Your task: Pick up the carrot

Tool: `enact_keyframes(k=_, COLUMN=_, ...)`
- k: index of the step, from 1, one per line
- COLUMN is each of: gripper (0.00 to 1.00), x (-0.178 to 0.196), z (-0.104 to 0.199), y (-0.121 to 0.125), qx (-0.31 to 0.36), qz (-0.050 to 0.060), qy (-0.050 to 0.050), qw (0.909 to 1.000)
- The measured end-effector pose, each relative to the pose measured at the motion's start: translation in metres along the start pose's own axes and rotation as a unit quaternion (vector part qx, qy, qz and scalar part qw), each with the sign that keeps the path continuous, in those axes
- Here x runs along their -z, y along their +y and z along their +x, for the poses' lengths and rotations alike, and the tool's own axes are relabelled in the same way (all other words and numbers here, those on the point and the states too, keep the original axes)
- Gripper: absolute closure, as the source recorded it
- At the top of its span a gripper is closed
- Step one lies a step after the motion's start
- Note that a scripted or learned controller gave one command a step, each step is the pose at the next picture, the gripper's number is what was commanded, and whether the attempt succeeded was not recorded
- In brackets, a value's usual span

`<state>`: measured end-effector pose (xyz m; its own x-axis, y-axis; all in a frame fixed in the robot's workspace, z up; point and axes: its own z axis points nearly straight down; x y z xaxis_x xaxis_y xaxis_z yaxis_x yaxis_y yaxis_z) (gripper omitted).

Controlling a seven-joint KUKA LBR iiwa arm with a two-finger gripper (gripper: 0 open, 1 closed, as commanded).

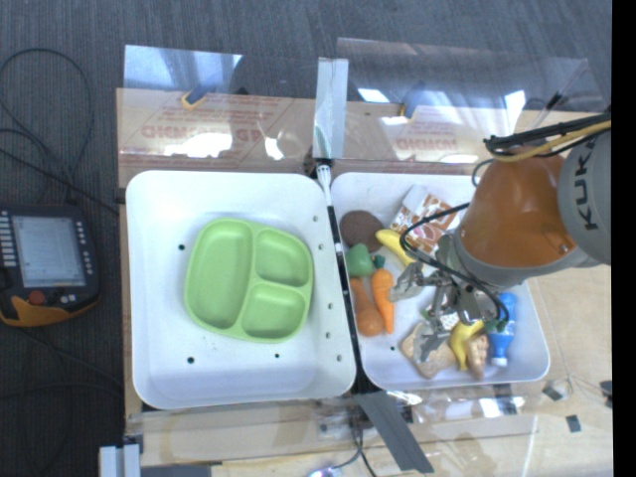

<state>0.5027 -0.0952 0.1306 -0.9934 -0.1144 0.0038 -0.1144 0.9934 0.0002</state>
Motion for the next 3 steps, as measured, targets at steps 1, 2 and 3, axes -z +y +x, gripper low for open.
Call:
enact_keyframes(k=1, gripper=0.0, x=-0.027, z=-0.024, y=-0.008, qx=0.076, qz=0.008, qy=-0.017, qw=0.9969)
enact_keyframes(k=2, gripper=0.0, x=-0.028, z=-0.023, y=-0.006, qx=0.026, qz=0.007, qy=-0.019, qw=0.9995)
enact_keyframes(k=3, gripper=0.0, x=-0.028, z=-0.075, y=-0.008, qx=-0.031, qz=0.004, qy=-0.02, qw=0.9993)
